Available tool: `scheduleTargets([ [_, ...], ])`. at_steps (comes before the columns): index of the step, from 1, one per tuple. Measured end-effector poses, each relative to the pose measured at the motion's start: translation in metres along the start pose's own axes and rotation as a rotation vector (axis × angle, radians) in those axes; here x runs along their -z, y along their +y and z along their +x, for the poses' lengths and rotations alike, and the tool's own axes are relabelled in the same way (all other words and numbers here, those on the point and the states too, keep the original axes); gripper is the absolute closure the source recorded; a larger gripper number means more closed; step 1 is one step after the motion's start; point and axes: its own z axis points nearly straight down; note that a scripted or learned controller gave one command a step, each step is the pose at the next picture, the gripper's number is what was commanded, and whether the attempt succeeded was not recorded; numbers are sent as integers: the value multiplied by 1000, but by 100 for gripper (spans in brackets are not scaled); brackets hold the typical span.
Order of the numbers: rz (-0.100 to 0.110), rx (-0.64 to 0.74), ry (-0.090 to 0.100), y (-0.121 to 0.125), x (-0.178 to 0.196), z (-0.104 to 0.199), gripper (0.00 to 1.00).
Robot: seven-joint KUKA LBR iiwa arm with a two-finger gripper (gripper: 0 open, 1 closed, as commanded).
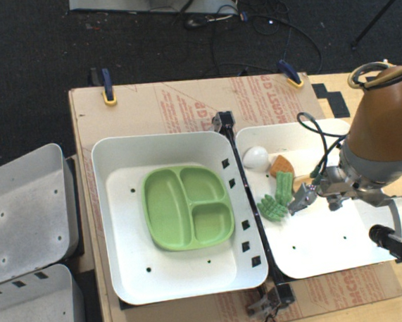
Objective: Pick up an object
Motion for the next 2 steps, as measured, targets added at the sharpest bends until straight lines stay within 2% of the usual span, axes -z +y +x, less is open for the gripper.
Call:
scheduleTargets([
  [1,-13,3,-1,3,6,0,0],
  [2,-9,0,0,-6,-53,2,0],
])
